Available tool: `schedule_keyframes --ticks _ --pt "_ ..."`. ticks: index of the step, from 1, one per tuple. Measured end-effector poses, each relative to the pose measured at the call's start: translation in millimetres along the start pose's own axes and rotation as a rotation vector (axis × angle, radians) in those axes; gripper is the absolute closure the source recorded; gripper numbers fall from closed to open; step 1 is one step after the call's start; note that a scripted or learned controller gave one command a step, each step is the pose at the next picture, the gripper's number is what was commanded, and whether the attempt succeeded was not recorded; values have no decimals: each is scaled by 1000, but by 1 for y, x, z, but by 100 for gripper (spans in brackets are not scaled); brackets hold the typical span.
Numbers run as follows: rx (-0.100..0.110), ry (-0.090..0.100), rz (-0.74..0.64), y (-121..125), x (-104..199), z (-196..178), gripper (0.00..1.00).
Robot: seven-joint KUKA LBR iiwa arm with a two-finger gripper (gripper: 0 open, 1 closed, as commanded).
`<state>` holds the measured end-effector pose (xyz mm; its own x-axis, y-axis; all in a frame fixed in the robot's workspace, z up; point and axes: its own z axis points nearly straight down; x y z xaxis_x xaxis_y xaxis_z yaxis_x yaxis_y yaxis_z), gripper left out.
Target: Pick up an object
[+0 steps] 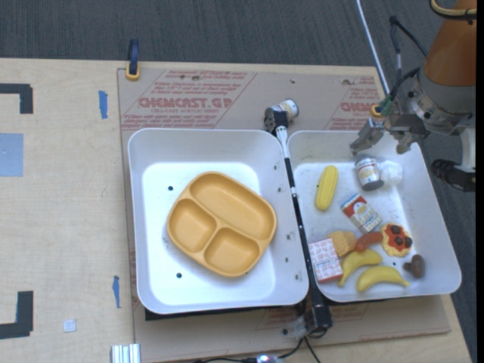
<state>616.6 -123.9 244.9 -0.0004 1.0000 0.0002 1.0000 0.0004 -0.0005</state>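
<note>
The grey arm with the orange band comes in from the right, and its two-finger gripper hangs over the far edge of the right white bin. The dark fingers point down and stand apart, with nothing between them. I judge it is placed for a descent, not yet for a grasp.

Just below and in front of the gripper lies a small jar with a grey lid and a printed label, and touching it on the right is a white rounded object; the view is too small to say what this one is. Because the jar is nearest under the fingers, it is probably the thing to pick up, although the task does not name any one object.

The other toys are spread in the same bin: a yellow plastic corn cob near the left wall, a small red and white carton in the middle, a red checked box at the near left, two yellow plastic bananas beside it, a little pizza slice with red spots, and a brown round piece near the right wall. They lie close together at the near side, so a grasp there would be crowded; the jar has more free space around it.

The left white bin bears only an orange plastic plate with three compartments, lying flat and a little turned, perhaps as a place for picked objects.
</note>
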Motion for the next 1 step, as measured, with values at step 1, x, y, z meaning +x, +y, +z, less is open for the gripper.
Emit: schedule_keyframes --ticks 1 --pt "-5 -1 -1 44 16 159 0"
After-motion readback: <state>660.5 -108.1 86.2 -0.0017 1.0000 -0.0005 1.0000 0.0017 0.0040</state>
